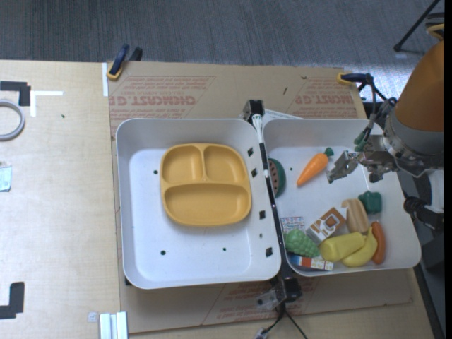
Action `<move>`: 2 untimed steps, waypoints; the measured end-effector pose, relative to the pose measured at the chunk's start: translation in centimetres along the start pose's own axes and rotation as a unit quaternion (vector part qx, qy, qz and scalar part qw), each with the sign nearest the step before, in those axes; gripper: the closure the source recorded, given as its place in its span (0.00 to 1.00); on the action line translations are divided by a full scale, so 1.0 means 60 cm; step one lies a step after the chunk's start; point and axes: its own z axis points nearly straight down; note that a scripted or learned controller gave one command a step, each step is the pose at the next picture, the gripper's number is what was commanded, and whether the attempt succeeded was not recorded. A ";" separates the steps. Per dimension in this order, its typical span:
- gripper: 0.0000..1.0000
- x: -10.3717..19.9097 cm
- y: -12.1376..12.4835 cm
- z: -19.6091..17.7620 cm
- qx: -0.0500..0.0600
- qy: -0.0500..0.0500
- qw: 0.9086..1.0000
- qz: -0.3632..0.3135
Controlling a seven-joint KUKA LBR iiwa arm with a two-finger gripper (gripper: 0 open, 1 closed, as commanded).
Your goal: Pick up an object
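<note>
Approach step, nothing grasped yet. Gripper [344, 167] hovering in right bin [406, 256], fingers apart, empty. Carrot [312, 168] just at nine o'clock. Next: shift over, descend, close.

Light was even and fairly bright, coming from above, with no hard glare. The two white bins [191, 274] read clean but slightly washed out, and the yellow divided plate [206, 184] cast only a thin, soft shadow along its lower rim. The grey carpet [233, 16] at the top sat dimmer. Focus was soft throughout; small items in the right bin [395, 256] looked grainy and their edges smeared.
</note>
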 end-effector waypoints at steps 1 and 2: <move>0.00 0.013 -0.042 0.194 -0.009 -0.003 0.999 -0.053; 0.00 0.024 -0.046 0.214 -0.008 -0.003 0.974 -0.226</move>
